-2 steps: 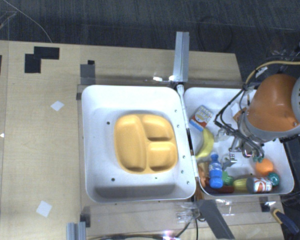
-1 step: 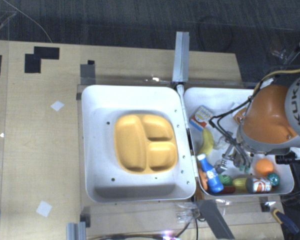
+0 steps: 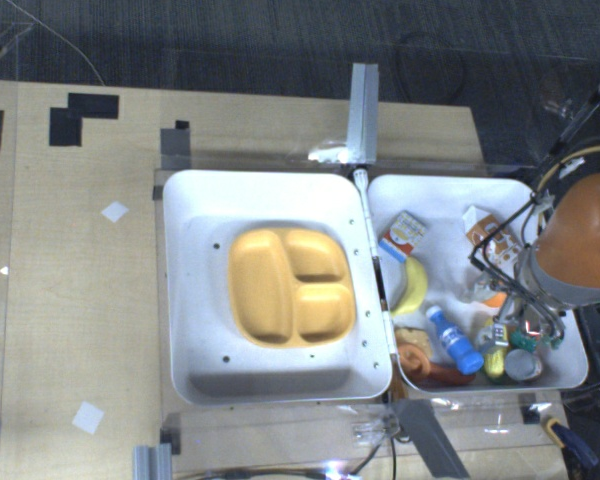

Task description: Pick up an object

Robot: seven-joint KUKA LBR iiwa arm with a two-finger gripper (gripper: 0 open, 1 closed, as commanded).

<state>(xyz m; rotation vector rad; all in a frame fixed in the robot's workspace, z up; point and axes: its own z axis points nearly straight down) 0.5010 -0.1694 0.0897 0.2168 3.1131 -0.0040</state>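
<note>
Seen from the overhead camera: two shallow white bins side by side on a pale wooden table (image 3: 70,298). In the left bin (image 3: 195,268), a yellow three-compartment tray (image 3: 290,286), lying flat near the middle. In the right bin (image 3: 435,203), a scatter of small objects: a banana (image 3: 413,288) standing lengthwise just beside the dividing wall, a small red-white-and-blue carton (image 3: 402,234) above it, a blue bottle (image 3: 454,343) tilted below it, a brownish item (image 3: 416,351) and a dark red one (image 3: 442,374) near the bottom left corner, a yellow-green piece (image 3: 494,364) and a grey round lid (image 3: 521,366) near the bottom edge, an orange-and-white packet (image 3: 480,226) towards the top. Reaching in from the right, the grey arm with its orange band (image 3: 583,236), wrapped in dark cables, hanging over the right side of the right bin. Low over the clutter near the bottom right corner, the hand (image 3: 515,328); impossible to tell whether spread wide, narrowed, or gripping anything, with cables and wrist blocking the tips. Nothing visibly lifted, every object lying in the bins
</note>
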